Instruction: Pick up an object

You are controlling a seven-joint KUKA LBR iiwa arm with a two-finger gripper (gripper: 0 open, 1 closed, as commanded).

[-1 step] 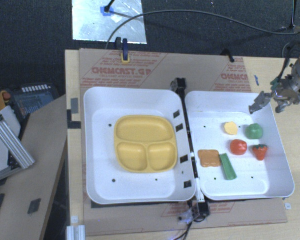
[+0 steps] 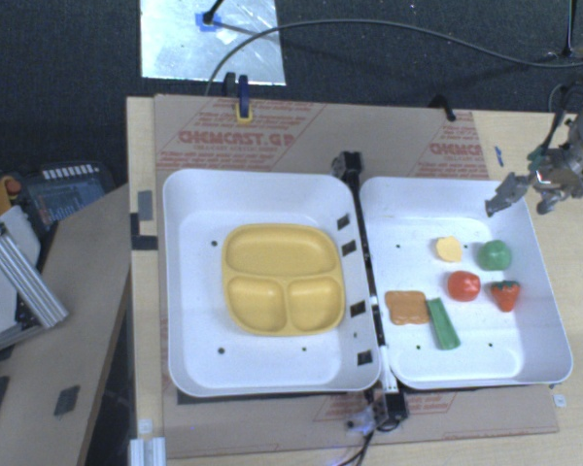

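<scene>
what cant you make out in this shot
- Gripper, camera view: small and blurred at the right edge; finger state unreadable.
- Arm: cut off by the right edge.
- Small toys in the right bin, such as the green round one and the orange-red one: too small to identify.

Gripper (image 2: 521,193) at right, angled down-left, arm behind

Two bins sit side by side at frame centre. The left bin (image 2: 189,202) holds a divided plate (image 2: 282,278) at its middle. The right bin (image 2: 408,207) holds six small items (image 2: 463,285) clustered in its right half. The gripper (image 2: 525,190) hovers above that bin's upper right corner.
</scene>
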